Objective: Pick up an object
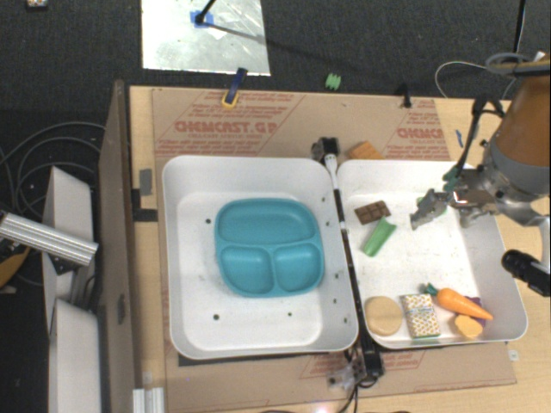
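left bin (185,256): smooth white, holds glossy teal three-part plate (269,246) | right bin (482,256): flat brown waffle-textured bar (372,212), green cylinder (378,237), round tan cookie (384,314), speckled rectangular block (421,315), tapered orange carrot (464,303), yellow-orange wedge (469,326) | hand (428,207): over right bin's upper middle, apart from items, grasping nothing, finger spread cannot tell

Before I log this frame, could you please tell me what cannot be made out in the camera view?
- Pincer: small and blurred over the right bin; open or shut cannot be told.
- Arm: cut off by the right edge, so its base is out of sight.
- Patterned box: its print is too small to read.
- Orange block behind the bins: partly hidden by the right bin's rim.
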